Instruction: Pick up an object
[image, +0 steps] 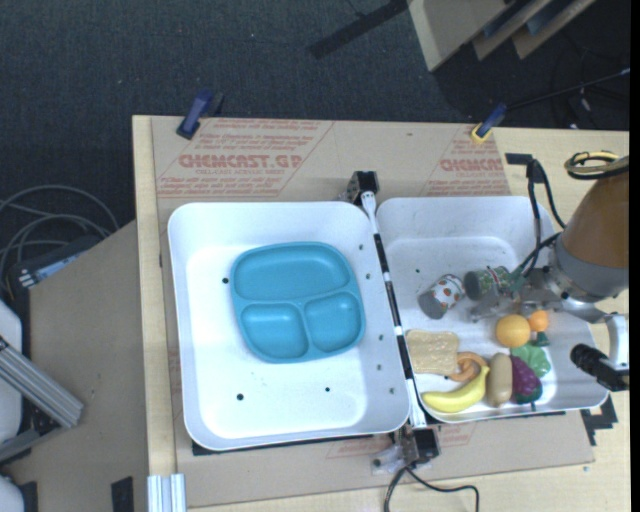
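The things to pick all lie in the right bin (440, 220), gathered toward its near half; a small grey-and-white can-like piece (441, 294) with a dark red patch lies tipped on its side near the middle; just right of it sits a greenish, mottled object (487, 281), too blurred to name; an orange fruit (512, 330) rests beside a smaller orange ball (540, 320); a slice of toast (434, 351) lies flat by the left wall; a curved orange-brown piece (465, 370) touches it; a yellow banana (456, 397) curves along the near edge; a pale potato-like piece (499, 381) stands beside purple grapes (524, 377)
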